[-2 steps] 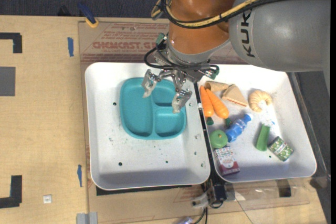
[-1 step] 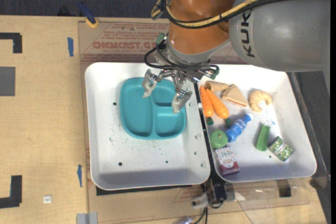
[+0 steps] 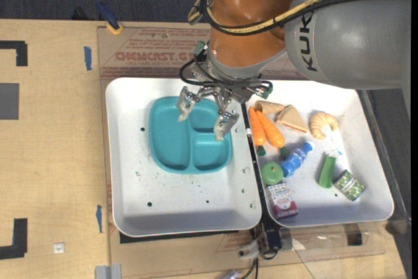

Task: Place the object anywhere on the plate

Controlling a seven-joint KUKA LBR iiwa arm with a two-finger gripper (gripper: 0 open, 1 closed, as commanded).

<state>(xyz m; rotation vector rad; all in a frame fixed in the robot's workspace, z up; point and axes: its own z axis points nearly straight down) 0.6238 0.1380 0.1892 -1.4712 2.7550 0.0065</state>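
Note:
A teal divided plate point(image 3: 189, 137) lies in the left bin point(image 3: 130, 193). My gripper point(image 3: 204, 117) hangs above the plate's upper right part, its two fingers spread apart with nothing between them. One fingertip point(image 3: 185, 109) is over the plate's upper middle, the other point(image 3: 223, 129) over its right side. The arm's orange band and grey body reach in from the upper right. The right bin point(image 3: 372, 199) holds the loose objects: two carrots point(image 3: 266, 129), a sandwich wedge point(image 3: 291, 117), a bread roll point(image 3: 324, 123) and a blue bottle point(image 3: 295, 159).
The right bin also holds a green apple point(image 3: 272, 172), a green cucumber piece point(image 3: 326, 170), a green can point(image 3: 349, 185) and a red-labelled carton point(image 3: 282, 199). Both bins sit on a cardboard-covered bench with blue tape marks point(image 3: 87, 57).

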